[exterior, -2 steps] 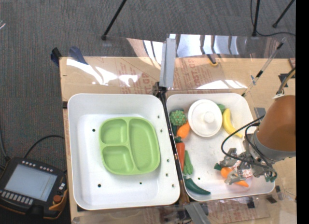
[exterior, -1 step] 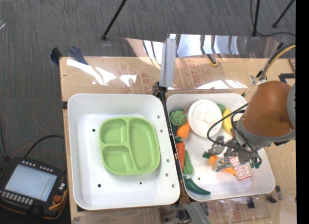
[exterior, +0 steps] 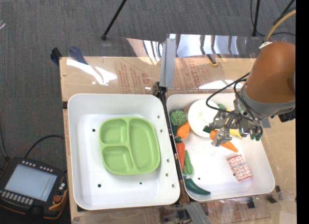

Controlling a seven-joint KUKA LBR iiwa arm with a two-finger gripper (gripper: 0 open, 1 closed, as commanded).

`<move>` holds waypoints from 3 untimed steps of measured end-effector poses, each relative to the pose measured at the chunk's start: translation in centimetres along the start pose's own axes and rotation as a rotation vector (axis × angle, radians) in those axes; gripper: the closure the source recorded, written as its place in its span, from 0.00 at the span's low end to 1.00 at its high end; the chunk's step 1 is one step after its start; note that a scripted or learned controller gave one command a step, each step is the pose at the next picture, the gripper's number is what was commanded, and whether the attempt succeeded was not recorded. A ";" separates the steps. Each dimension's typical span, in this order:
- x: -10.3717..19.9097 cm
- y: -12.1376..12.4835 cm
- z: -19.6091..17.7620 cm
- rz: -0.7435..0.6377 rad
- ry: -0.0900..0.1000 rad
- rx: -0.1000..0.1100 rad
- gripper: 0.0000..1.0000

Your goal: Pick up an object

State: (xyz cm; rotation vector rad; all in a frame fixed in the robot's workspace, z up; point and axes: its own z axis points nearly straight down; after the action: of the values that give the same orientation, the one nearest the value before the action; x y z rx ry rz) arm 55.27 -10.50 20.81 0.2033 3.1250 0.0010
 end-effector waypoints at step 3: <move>8.9 8.2 2.1 0.011 0.014 0.001 1.00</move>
State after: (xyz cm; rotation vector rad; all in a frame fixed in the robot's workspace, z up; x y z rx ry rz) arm 47.53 -1.26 18.59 0.2219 3.1381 0.0004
